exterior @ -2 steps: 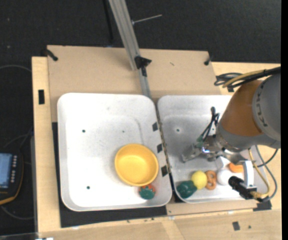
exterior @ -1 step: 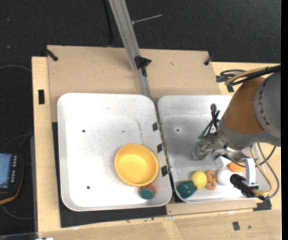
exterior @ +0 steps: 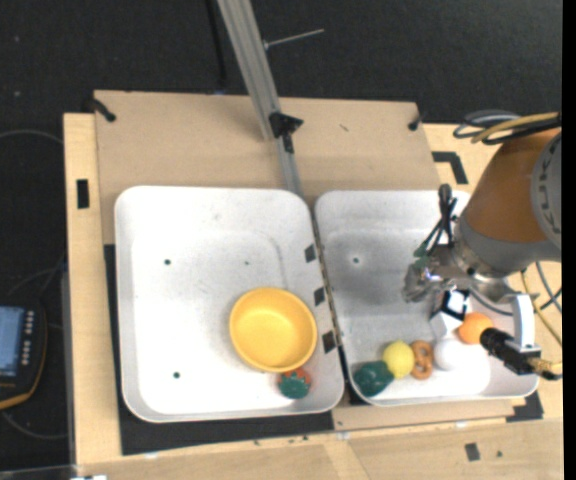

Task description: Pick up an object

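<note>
Orange ball (exterior: 475, 325): I see it in the right bin (exterior: 368, 238), toward the near right corner, just below and right of the end effector (exterior: 426, 283); it looks apart from it, not gripped.
White ball (exterior: 454, 354): just below the orange one, touching or nearly so.
Brown ring-shaped piece (exterior: 422, 359): between the white ball and the yellow ball (exterior: 399, 359), along the near wall.
Dark green object (exterior: 373, 376): left end of that row, in the near left corner of the right bin, just beside the yellow ball.
End effector: I see it hanging over the right half of the right bin, above the row of objects; nothing visible is held in it, and I cannot tell how wide it stands.
Arm (exterior: 513, 213): grey with an orange band, reaching in from the right over the bin's right edge.
Left bin (exterior: 188, 238): holds a yellow bowl (exterior: 273, 328), upright, toward its near right corner.
Small green and red thing (exterior: 295, 382): just below the bowl, near the left bin's near wall; too small for me to name.
Desk (exterior: 198, 143): tan board under both bins, with a metal pole (exterior: 253, 58) rising from its far side.
Handheld screen (exterior: 0, 353): off the desk, at the left.
</note>
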Robot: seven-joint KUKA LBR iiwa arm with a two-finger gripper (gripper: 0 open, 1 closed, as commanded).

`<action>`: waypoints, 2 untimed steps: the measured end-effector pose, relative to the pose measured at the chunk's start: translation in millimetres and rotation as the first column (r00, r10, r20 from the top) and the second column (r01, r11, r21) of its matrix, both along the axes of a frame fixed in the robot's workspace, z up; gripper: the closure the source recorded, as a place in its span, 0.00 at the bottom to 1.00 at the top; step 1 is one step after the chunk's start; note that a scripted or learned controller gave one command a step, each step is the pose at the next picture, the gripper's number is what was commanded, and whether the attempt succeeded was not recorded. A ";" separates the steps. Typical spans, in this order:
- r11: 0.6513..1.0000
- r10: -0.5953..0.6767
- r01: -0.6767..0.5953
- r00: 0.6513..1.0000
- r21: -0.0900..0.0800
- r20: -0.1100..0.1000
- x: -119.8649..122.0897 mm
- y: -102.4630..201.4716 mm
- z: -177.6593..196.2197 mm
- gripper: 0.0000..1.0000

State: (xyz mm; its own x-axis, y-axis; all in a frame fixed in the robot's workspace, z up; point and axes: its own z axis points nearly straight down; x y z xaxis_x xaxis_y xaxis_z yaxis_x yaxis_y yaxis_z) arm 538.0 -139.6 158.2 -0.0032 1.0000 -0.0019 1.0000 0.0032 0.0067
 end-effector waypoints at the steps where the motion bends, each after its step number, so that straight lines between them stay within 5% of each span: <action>1: 1.000 0.001 -0.001 1.000 0.000 0.002 4.7 2.9 63.5 1.00; 2: 1.000 0.002 -0.002 1.000 0.001 -0.004 5.7 2.1 76.3 1.00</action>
State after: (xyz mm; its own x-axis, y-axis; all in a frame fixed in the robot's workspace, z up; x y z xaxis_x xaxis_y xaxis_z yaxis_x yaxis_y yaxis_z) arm 543.7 -137.5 234.5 -0.0048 1.0000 -0.0005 1.0000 0.0048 0.0030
